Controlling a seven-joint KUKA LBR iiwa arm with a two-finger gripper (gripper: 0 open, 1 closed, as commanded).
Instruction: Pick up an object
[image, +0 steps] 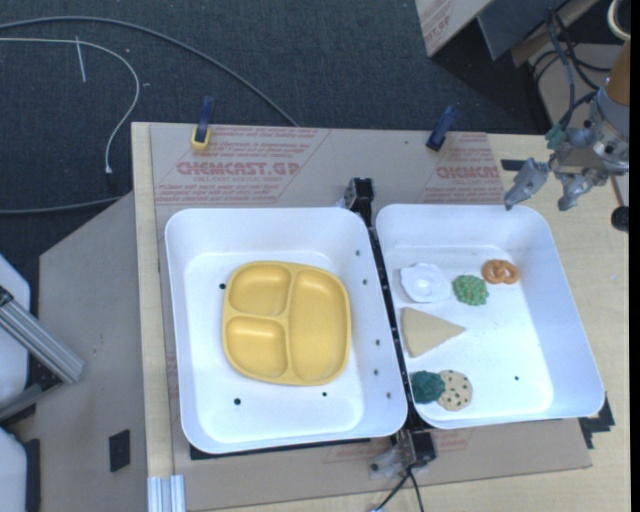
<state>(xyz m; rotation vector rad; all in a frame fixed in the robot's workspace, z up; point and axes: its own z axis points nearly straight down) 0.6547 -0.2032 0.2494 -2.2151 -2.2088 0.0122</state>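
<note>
Two white bins sit side by side on the bench. The left bin (190, 250) holds a yellow tray (287, 322) with three compartments, lying flat near the bin's middle.

The right bin (560, 330) holds six small items, all toward its left half. A white cup (423, 282) lies near the upper left, with a green broccoli (470, 290) just beside it on the right and a brown pretzel (500, 271) a little further right and up. Below the cup lies a tan wedge (428, 331), pointing right. Near the bin's lower left a dark green lump (426, 385) touches a cookie (455, 389) with dark chips.

The gripper (548, 190) hangs above the bench at the right bin's upper right corner, just outside its rim, well apart from all the items. Its two fingers are spread apart, one finger (520, 186) on the left and the other on the right, with nothing between them. The grey arm (612, 110) runs up and off the right edge
</note>
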